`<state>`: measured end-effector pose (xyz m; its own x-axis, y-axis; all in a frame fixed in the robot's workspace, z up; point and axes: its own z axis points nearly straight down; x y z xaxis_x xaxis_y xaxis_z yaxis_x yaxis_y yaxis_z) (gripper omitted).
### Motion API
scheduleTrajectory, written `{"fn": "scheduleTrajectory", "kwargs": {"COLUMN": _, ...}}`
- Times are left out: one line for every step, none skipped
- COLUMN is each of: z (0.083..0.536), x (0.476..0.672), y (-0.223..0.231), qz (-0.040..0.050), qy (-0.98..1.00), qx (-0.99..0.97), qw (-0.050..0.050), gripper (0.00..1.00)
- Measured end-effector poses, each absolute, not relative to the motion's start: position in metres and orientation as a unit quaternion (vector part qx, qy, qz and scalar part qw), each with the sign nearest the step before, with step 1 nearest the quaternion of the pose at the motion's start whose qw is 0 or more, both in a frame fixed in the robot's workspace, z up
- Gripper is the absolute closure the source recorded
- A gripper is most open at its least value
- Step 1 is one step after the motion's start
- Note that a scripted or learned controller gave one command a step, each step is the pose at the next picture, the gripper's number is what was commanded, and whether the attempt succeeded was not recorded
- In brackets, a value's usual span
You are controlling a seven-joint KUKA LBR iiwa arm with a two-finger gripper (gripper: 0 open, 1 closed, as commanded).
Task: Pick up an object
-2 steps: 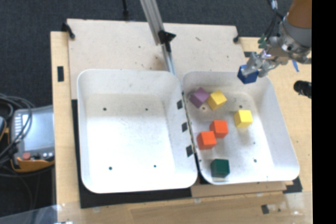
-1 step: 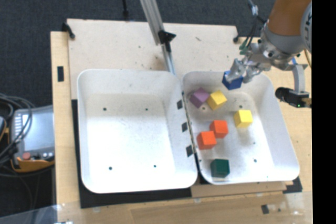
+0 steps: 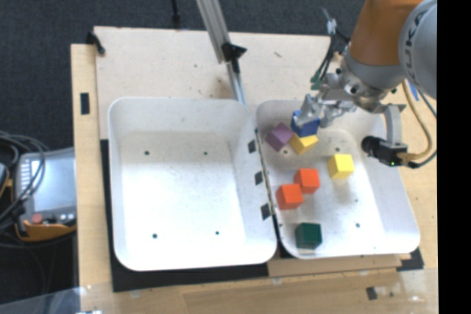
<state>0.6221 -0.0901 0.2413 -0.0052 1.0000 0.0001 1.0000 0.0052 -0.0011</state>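
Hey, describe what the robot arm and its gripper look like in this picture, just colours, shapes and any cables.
The arm is thick and rounded, grey with a broad orange band above the wrist. Below it sits a smaller metallic grey wrist section that narrows to the gripper, whose tip looks pale grey. Thin dark and green cables run along the wrist's side, and a black cylindrical part with a cable loop hangs off it.

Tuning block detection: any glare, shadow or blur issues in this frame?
Camera view: light is even and soft; the white right bin is bright but not blown out. The orange blocks, yellow block and green block are sharp with faint shadows. The blue block at the gripper is partly hidden and slightly soft there. The carpet is dark and grainy.
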Motion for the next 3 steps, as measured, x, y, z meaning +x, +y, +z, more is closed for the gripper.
{"fn": "scheduleTrajectory", "kwargs": {"z": 0.251, "x": 0.611, "y": -0.041, "qz": -0.0007, "qy": -0.710, "qx": -0.705, "qw": 0.000, "gripper": 1.00}}
{"fn": "scheduleTrajectory", "kwargs": {"z": 0.244, "x": 0.590, "y": 0.002, "qz": 0.0003, "qy": -0.709, "qx": -0.705, "qw": 0.001, "gripper": 1.00}}
{"fn": "scheduleTrajectory", "kwargs": {"z": 0.234, "x": 0.583, "y": 0.049, "qz": 0.0003, "qy": -0.709, "qx": -0.705, "qw": 0.001, "gripper": 1.00}}
